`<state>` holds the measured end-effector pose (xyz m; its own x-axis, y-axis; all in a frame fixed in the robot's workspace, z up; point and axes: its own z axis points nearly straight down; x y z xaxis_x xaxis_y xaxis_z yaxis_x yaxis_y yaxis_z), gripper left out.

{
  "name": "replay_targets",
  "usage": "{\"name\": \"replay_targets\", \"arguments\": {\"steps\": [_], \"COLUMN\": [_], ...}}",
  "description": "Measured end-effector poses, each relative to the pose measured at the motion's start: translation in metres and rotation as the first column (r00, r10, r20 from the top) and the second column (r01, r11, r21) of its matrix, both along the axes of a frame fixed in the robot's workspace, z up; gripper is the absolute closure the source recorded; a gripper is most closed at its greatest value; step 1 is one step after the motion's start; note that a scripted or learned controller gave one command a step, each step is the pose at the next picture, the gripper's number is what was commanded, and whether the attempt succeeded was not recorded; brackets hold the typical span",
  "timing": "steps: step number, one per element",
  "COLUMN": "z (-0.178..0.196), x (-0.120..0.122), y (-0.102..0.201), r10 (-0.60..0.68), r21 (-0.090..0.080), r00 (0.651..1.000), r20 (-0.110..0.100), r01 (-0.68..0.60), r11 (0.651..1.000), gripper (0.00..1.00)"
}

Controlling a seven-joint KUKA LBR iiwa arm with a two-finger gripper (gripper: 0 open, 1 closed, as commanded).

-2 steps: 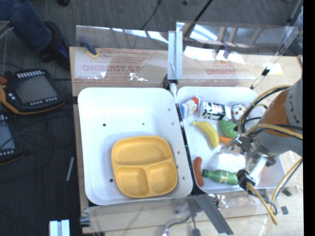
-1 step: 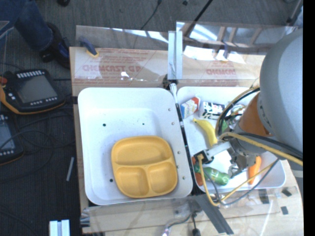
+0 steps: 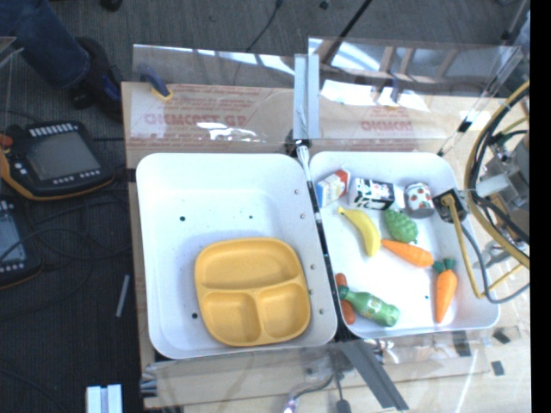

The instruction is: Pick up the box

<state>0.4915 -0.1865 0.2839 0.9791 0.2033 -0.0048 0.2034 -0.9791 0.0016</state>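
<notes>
- In right bin [image 3: 465,317], far-left corner: box [image 3: 332,187], red/white/blue, beside black-and-white carton [image 3: 374,194].
- Banana [image 3: 362,229] lies just in front.
- Arm [image 3: 516,188] at right edge; claw state: cannot tell.
- Left bin [image 3: 164,231]: yellow divided plate [image 3: 251,290].

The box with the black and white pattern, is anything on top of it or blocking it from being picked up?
Nothing lies on top of the box; its upper face is open from above. It is hemmed in at the sides, though: a small carton on its left, a round can on its right, and the banana and green vegetable just in front.
</notes>
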Motion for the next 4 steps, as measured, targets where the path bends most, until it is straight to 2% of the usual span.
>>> {"name": "replay_targets", "arguments": {"steps": [1, 2, 3, 4], "z": [-0.118, -0.193, 0.067, -0.088], "x": [-0.009, -0.004, 0.04, -0.01], "y": [0.079, 0.09, 0.148, 0.122], "r10": [0.077, 0.015, -0.005, -0.006], "r21": [0.005, -0.001, -0.001, 0.002], "r00": [0.997, 1.0, 1.0, 1.0], "r20": [-0.003, 0.017, 0.002, -0.003], "r01": [-0.077, -0.015, 0.005, 0.006], "r11": [0.997, 1.0, 1.0, 1.0], "gripper": [0.0, 0.0, 0.0, 0.0]}}
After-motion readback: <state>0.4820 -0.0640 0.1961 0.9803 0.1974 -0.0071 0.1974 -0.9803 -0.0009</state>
